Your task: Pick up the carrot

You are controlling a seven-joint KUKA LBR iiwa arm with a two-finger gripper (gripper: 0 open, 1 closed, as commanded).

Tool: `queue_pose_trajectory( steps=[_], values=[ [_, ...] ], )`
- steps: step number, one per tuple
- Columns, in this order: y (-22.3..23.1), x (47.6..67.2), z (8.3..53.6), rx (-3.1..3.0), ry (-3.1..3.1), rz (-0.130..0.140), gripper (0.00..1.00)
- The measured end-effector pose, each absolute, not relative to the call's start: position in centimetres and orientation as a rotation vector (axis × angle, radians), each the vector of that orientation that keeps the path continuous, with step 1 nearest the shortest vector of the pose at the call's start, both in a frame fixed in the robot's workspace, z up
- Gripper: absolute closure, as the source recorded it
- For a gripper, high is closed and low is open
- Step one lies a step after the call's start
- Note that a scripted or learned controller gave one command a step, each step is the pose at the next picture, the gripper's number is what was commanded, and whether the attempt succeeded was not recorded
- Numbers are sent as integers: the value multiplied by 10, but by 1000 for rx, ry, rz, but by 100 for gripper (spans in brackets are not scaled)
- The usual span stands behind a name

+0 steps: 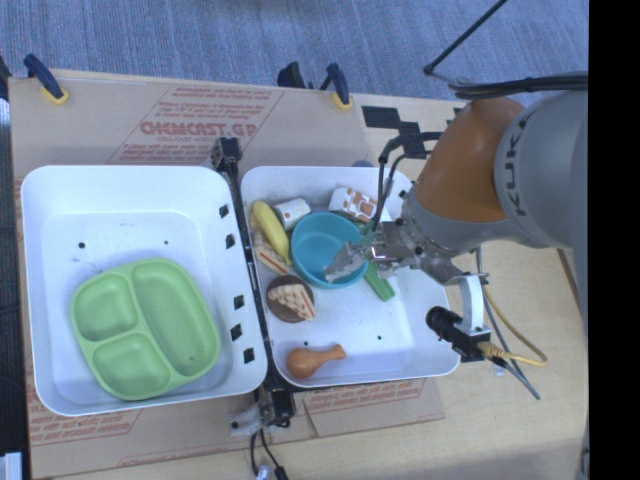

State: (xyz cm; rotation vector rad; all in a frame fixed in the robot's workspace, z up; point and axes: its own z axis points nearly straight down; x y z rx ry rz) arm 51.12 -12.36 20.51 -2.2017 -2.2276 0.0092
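Camera view, "CHEMCAST GP" cardboard [200, 128], "KUKA" arm [520, 168], fingers [347, 262] over blue bowl [322, 245], spread unclear

- We cannot tell how the hand [352, 260] stands over the blue bowl [325, 248]; its metal parts blur together.
- The arm [500, 173] hides the right bin's [330, 363] far corner.

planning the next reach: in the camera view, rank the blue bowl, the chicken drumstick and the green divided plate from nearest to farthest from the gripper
1. Blue bowl, right bin, directly at the gripper.
2. Chicken drumstick, same bin, along its front edge.
3. Green divided plate, over in the left bin.
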Motion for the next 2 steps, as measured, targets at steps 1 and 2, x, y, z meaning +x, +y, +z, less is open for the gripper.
queue_pose_trajectory(
  steps=[1,2],
  values=[
    [-163,558,386,-1961,-2466,5,0],
    [-130,655,548,-1748,-2621,-2,0]
  ],
)
